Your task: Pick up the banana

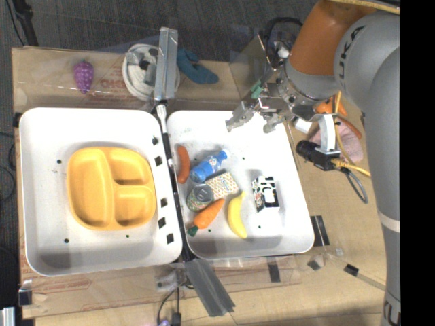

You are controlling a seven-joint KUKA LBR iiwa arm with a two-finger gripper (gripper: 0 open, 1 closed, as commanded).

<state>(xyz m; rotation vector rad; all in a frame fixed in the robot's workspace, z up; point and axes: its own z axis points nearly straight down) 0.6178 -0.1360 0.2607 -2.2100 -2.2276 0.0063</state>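
While the arm (353,53) reaches in from the upper right of the frame, its gripper (255,119) hangs over the upper edge of the right bin (299,212), fingers spread apart with nothing between them. One fingertip (236,121) sits left of the other (270,124), both above bare white floor.

Lower in that bin, right of centre, lies the banana (236,216), curved, running roughly up and down the frame, well apart from the gripper. Just left of it lies a carrot (207,214), slanting down to the left. Above the carrot is a can (201,197), touching a patterned packet (223,183). A blue bottle (208,166) lies above those, and an orange sausage (183,164) stands by the bin's left wall. Right of the banana lies a black-and-white box (265,193).

At the left of the frame, the left bin (41,250) holds a yellow divided tray (112,187). On the bench beyond the bins, toward the upper left, are a purple grape bunch (83,75), a white roll (143,70) and a blue thing (197,68).
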